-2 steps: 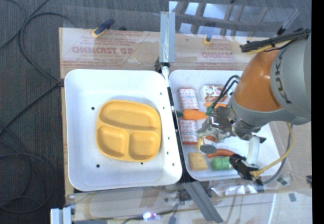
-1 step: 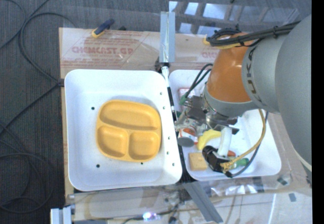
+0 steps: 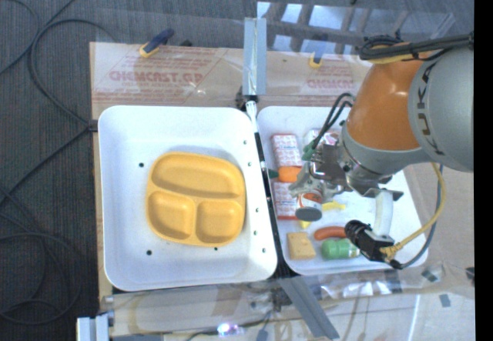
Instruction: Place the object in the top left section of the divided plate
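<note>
Single overhead view, looking down at a slant on two white bins side by side. Left bin (image 3: 123,255) holding just the yellow divided plate (image 3: 197,198), sitting flat near the middle, one long section across the top and two smaller ones below. Right bin (image 3: 414,251) packed with toy food: a pink-and-white packet (image 3: 286,149) near the top, a second packet (image 3: 283,201) below it, an orange piece (image 3: 288,174) between the two, a tan cracker square (image 3: 300,245) toward the bottom, a small red sausage shape (image 3: 330,232) next to it, a green item (image 3: 337,249) just under that, a dark oval piece (image 3: 309,215), a little yellow bit (image 3: 333,207) nearby. Arm (image 3: 447,112) coming in from the right, big grey body with the orange band (image 3: 385,105) bulging over the right bin, wrist bent down toward the bin's middle. Gripper (image 3: 314,187) low over the clutter, right by the orange piece and the lower packet, well apart from the plate. Honestly can't tell the state of the tool, too much metal and clutter mashed together there to say wide, narrow or holding anything. Black cable (image 3: 368,239) looping under the wrist near the green item.
</note>
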Available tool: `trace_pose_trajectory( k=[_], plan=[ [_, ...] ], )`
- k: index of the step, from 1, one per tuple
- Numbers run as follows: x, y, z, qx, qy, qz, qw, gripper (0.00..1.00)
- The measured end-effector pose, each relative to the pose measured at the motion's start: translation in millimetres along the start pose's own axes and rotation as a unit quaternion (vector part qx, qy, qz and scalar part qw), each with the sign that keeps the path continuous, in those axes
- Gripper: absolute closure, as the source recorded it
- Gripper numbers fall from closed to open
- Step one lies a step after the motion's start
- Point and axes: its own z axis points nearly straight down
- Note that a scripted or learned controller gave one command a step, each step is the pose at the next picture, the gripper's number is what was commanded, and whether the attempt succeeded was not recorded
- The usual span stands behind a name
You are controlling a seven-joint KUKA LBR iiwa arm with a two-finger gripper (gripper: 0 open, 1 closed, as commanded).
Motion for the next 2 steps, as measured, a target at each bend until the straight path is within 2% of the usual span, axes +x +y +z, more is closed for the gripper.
trace_pose_trajectory(
  k=[1, 2],
  plan=[
    [63.9, 0.3, 43.2, 0.002, 0.0, -0.047, 0.9989, 1.0],
    [63.6, 0.4, 43.1, 0.002, 0.0, -0.047, 0.9989, 0.0]
  ],
)
